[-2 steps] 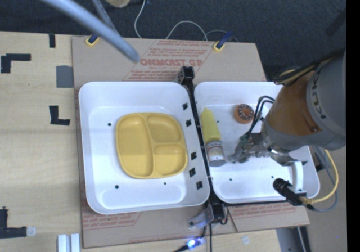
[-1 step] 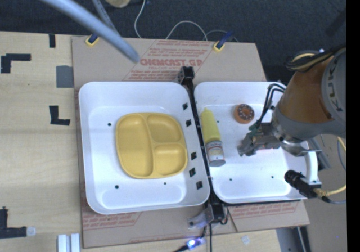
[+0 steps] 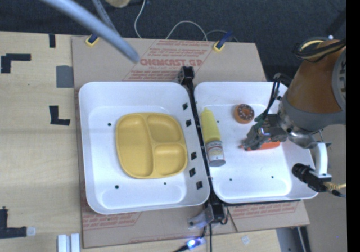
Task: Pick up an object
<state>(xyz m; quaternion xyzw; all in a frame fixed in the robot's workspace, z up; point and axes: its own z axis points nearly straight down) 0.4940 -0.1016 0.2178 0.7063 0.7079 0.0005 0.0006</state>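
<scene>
Orange item: a small orange-red thing (image 3: 269,144) is seen on the floor of the right bin (image 3: 247,186), near its right wall, partly covered by the pincer.
Pincer: the pincer (image 3: 257,138) is lowered into the right bin over the left end of that item; whether it is released or clenched cannot be told, since dark parts overlap there.
Item to pincer: the orange item is touching or just under the pincer, and pokes out to its right.
Step in hand: a grasp on the orange item is judged to be under way.
Doing it well: the item should be centred before closing, and the lift should be kept straight up, clear of the bin wall.
Other candidates: a brown disc (image 3: 244,112) lies just up and left of the pincer; a yellow bottle (image 3: 211,135) lies along the divider, well apart.
Left bin: a yellow tray (image 3: 151,145) is held in the left bin (image 3: 95,133).
</scene>
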